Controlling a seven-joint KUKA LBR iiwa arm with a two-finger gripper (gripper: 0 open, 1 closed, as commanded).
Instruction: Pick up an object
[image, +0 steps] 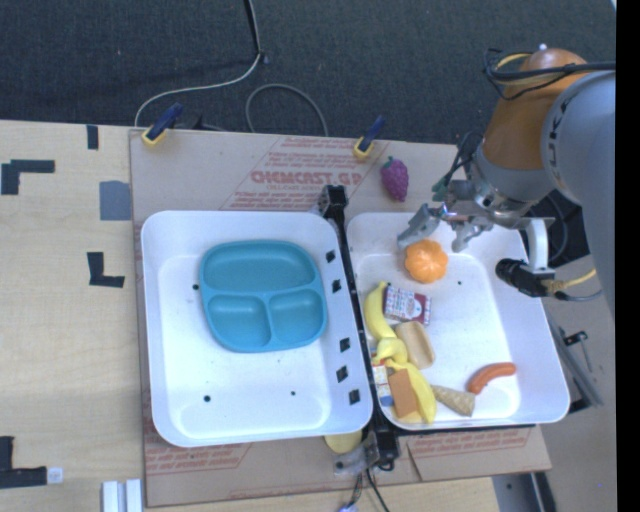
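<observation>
My gripper (441, 234) hangs over the far end of the right bin (520, 330), its two grey fingers spread open with nothing between them. Just below it in the view lies an orange (426, 262); I cannot tell if the fingertips touch it. Nearer the bin's left wall lie a yellow banana (375, 312), a red and white packet (408, 304) and a tan bun (416, 343). At the near end are an orange block (404, 392), a cone-shaped piece (456, 402) and a red sausage (490, 376).
The left bin (175, 380) holds a blue divided plate (265, 295). A purple bunch of grapes (395, 178) lies on the cardboard behind the right bin. Black clips line the wall between the bins. The arm's orange and grey body fills the upper right.
</observation>
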